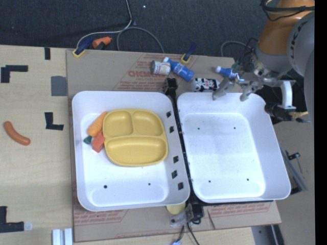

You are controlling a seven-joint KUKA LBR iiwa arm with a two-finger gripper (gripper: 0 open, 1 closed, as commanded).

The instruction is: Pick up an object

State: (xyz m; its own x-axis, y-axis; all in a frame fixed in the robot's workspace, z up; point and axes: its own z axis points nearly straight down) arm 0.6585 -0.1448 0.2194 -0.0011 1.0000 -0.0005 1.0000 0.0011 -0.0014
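We see our gripper [232, 92] spread wide and holding nothing above the right bin's [230, 188] far rim; the yellow tray [135, 137] lies well off to its left.

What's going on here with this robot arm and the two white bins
A grey robot arm reaches in from the right, its gripper hovering with open fingers over the far rim of the right bin, holding nothing. The things to pick lie in the left bin: a yellow divided plate with a carrot and a small red piece tucked against its left side. No pick has happened yet.
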